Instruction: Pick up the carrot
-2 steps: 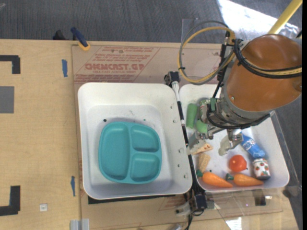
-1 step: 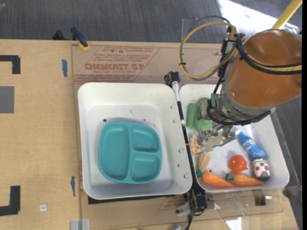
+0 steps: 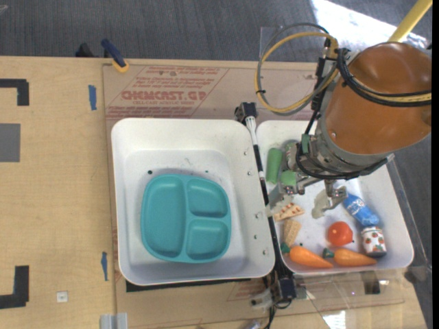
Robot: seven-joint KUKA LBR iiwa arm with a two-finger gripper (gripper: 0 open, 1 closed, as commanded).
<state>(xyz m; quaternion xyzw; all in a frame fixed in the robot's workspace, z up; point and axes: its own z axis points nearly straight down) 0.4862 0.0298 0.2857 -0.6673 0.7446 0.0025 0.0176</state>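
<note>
From above, the worktop (image 3: 48, 204) carries two shallow white bins side by side. The left bin (image 3: 130, 149) holds a teal divided plate (image 3: 185, 218) lying flat, its three compartments facing up.

The right bin (image 3: 401, 249) is crowded. The arm (image 3: 377, 94) comes in from the right, its broad orange band looming over the bin's upper part, yellow and black cables looping off behind it. Below the band the pincer (image 3: 328, 199) hangs over the middle of the bin; its pale fingers (image 3: 321, 204) point down with nothing between them that I can make out, and whether they are spread or pressed together I cannot tell.

There are two carrots along the near wall of the right bin. One carrot (image 3: 310, 257) lies at the left corner of that wall, and a second carrot (image 3: 354, 257) lies just to its right, the two nearly end to end. Both sit apart from the pincer, nearer the front.

A tomato (image 3: 339, 234) rests just above them, a small spotted can (image 3: 373, 240) beside it, and a blue-and-white packet (image 3: 361, 210) farther up. A green cylinder (image 3: 274, 164) stands near the bin's left wall, with a pale wedge (image 3: 289, 211) and a cone (image 3: 291, 232) below it.
</note>
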